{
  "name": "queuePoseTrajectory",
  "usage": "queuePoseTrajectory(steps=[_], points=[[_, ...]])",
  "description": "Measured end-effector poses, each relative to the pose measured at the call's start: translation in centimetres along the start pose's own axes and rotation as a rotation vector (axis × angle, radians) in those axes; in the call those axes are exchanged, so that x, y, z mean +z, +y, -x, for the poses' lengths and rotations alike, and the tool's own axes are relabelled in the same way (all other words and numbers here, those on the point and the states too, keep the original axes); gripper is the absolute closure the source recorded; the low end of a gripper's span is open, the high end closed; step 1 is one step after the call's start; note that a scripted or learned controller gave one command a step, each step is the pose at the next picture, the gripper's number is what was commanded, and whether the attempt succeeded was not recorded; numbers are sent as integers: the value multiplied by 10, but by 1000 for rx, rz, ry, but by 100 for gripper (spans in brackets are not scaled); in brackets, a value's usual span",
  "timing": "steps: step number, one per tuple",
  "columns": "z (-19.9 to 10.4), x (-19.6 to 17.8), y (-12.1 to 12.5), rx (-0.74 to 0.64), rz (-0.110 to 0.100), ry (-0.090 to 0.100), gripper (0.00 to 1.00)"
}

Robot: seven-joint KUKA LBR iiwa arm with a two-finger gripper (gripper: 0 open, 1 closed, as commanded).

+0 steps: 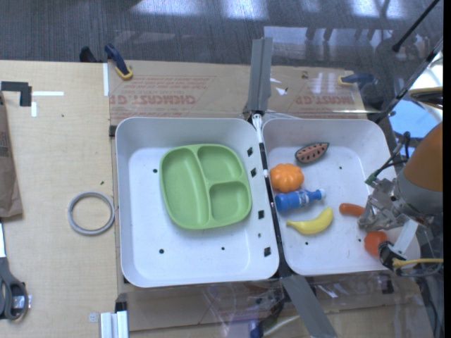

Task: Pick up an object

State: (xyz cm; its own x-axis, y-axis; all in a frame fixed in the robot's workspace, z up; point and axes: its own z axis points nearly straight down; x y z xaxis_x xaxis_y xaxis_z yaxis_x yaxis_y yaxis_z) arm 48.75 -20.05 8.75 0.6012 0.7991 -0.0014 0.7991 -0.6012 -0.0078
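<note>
A: Gripper (378, 217) hangs low at the right bin's (331, 136) right wall. Whether it is released or clenched, I cannot tell.

B: Nearest target?

A: Carrot (350, 208), just left of it on the bin floor, apart from the banana (311, 222) (room to come down, I judge).

B: Orientation?

A: Long axis roughly left-right; which end is the tip is too small to tell.
</note>
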Motion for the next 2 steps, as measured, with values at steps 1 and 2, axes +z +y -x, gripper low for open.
queuePoseTrajectory(steps=[1, 2], points=[[-82, -85, 15, -79, 1, -3, 100], [-126, -56, -6, 314, 0, -5, 100]])
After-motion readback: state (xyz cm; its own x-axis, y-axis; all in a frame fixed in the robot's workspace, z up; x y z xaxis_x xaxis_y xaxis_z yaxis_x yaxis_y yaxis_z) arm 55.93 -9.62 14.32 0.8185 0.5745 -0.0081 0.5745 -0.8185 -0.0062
